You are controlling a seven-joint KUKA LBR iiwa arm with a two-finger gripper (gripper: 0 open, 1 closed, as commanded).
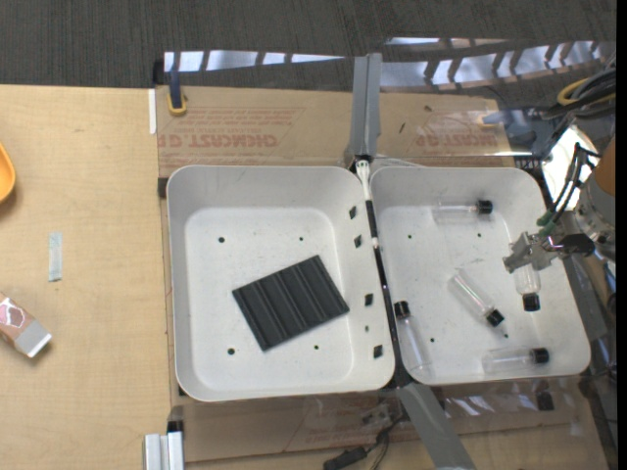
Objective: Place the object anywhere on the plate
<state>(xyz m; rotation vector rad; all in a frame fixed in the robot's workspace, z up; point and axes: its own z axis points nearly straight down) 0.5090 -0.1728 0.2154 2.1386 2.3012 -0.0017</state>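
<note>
Hand (530, 259) gripping clear, black-capped tube (529, 287) over right bin (460, 179), far from ridged dark plate (290, 302)

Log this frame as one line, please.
stage: reaching | tool: right bin's right side, over a clear plastic tube with black cap | dark grey ribbed rectangular plate: left bin, bare | tube on plate: no
</note>
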